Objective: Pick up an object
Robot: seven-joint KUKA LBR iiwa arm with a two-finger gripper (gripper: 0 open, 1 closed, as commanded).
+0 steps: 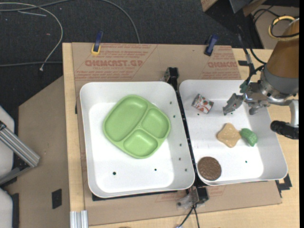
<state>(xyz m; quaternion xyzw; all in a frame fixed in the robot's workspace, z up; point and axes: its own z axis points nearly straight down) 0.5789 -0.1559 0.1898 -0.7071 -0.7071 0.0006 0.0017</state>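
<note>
From the camera above the bench, the gripper (243,105) hangs over the upper right part of the right bin (266,172), its two grey fingers spread apart with nothing between them. The arm (284,65) it belongs to comes in from the right edge, its orange band sitting above the grey wrist. Just to the gripper's left, near the bin's top wall, lies a small red and white packet (203,103), tilted and apart from the fingers. Below the gripper, toward the bin's middle, rests a tan, lumpy piece (228,135), and touching its right side is a small green object (249,137), which sits almost straight beneath the gripper. Farther below and to the left, at the bin's lower left corner, is a round brown disc (209,168). Well to the gripper's left, across the divide between the bins, the left bin (95,175) holds a light green divided plate (137,126) with three compartments, turned at a slant.
</note>
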